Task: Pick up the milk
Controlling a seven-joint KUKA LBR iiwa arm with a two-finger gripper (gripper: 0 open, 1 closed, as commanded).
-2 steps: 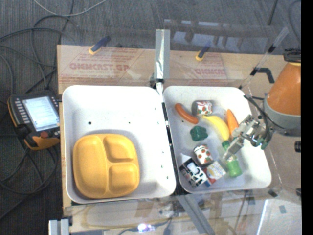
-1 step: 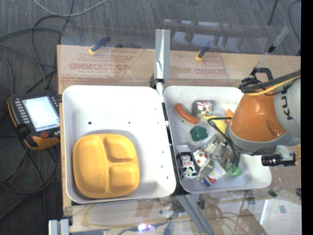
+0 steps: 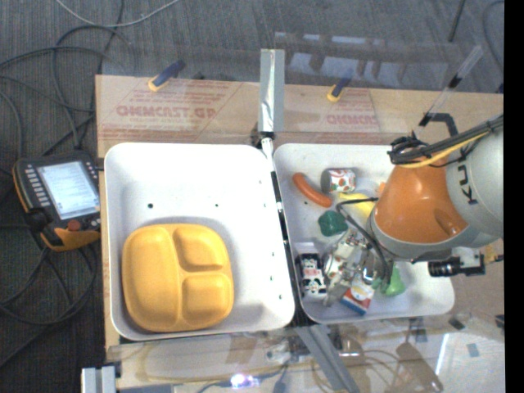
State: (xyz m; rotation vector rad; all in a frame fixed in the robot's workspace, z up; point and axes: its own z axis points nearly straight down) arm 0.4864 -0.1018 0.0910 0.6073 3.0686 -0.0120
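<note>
A small white carton with red and blue print, which I take for the milk (image 3: 357, 301), lies near the front edge of the right bin (image 3: 426, 305). My gripper (image 3: 350, 288) hangs low over it, reaching in from the right under the orange band (image 3: 413, 207). It looks open, with one finger (image 3: 334, 290) left of the carton and the other just above it. The carton rests on the bin floor at the fingertips, and I cannot see it pinched.
Also in the right bin are a red-orange hot dog (image 3: 311, 189), a small grey and red carton (image 3: 340, 178), a yellow piece (image 3: 357, 196), green items (image 3: 331, 222) (image 3: 396, 282) and a small dark-printed box (image 3: 309, 273). The left bin holds a yellow compartment tray (image 3: 178, 277).
</note>
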